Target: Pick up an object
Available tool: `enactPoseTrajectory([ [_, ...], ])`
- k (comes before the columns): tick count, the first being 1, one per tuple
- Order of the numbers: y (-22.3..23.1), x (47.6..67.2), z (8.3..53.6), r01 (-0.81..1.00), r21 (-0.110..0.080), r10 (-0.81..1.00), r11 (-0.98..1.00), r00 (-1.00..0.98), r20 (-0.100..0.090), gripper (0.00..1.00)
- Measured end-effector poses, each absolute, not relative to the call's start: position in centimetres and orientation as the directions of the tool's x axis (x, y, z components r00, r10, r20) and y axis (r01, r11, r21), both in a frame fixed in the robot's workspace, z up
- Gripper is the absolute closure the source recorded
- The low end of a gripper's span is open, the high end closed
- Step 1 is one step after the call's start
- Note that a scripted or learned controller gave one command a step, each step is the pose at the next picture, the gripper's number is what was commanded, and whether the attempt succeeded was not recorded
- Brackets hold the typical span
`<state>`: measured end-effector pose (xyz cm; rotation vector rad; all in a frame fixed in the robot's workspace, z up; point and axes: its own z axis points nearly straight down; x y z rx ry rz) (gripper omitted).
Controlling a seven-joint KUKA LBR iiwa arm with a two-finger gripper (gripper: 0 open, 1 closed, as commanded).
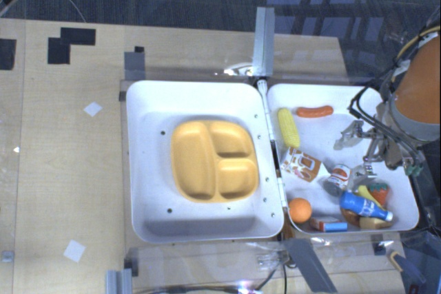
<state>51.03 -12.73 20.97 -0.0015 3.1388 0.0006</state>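
Several small items lay in the right bin: corn at 11 o'clock, sausage at 12, carton centre, orange ball at 7, blue bottle at 5. The claw hung at 3 o'clock, fingers spread, gripping nothing.

We see two white bins on a pale wood bench, the left holding a mustard-yellow tray. In the right lie a yellow corn cob, a red-orange sausage, an orange ball, a blue bottle and a red-and-white printed packet. The grey arm wears an orange band.
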Motion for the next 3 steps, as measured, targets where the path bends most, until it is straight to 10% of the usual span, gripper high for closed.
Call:
enactPoseTrajectory([
  [1,-16.4,53.9,13.6,0.275,0.001,0.275,0.961,-0.961,-0.006,0.00],
  [2,-19.5,61.3,10.3,0.292,0.001,0.292,0.956,-0.956,-0.006,0.00],
  [3,-19.4,61.3,10.2,0.292,0.001,0.292,0.957,-0.956,-0.006,0.00],
])
